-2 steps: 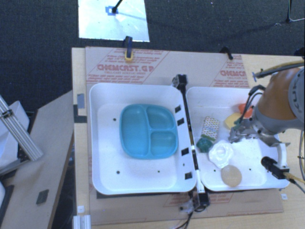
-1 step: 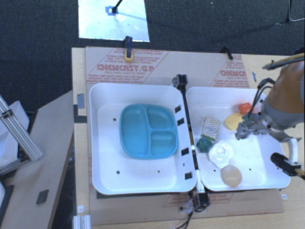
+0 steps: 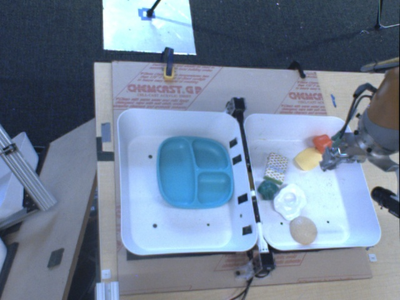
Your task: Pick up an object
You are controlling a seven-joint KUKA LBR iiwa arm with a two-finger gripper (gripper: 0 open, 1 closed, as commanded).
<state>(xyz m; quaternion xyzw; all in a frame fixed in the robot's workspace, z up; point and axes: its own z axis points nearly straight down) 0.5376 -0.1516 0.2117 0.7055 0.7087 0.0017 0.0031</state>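
**Ana:** Where does the gripper point(image 3: 330, 161) sit?

**Ben:** Low over the right bin point(image 3: 356, 230), near its far right side, just beside the yellow object point(image 3: 307, 159). An orange object point(image 3: 322, 142) lies just behind, touching or nearly touching the yellow one. The camera does not resolve the gap between the fingers, so whether they are spread or closed cannot be told, and nothing is seen held between them.

**Ana:** Which object looks like the target?

**Ben:** Probably the yellow one, being nearest. It looks rounded and smooth, likely light, maybe soft plastic or foam. A rounded shape can squirt out, so a grip across its middle, at the widest part, seems safest.

**Ana:** And the others?

**Ben:** A patterned small box point(image 3: 277, 166) lies nearer the divider, a dark green lump point(image 3: 269, 189) below it, a white piece point(image 3: 289, 200) beside that, and a tan ball point(image 3: 303, 230) toward the near edge. The ball would likely roll; the box offers flat sides.

**Ana:** The left bin point(image 3: 134, 186)?

**Ben:** It holds a blue divided tray point(image 3: 194, 171), broad and shallow, awkward for two fingers except at its rim.
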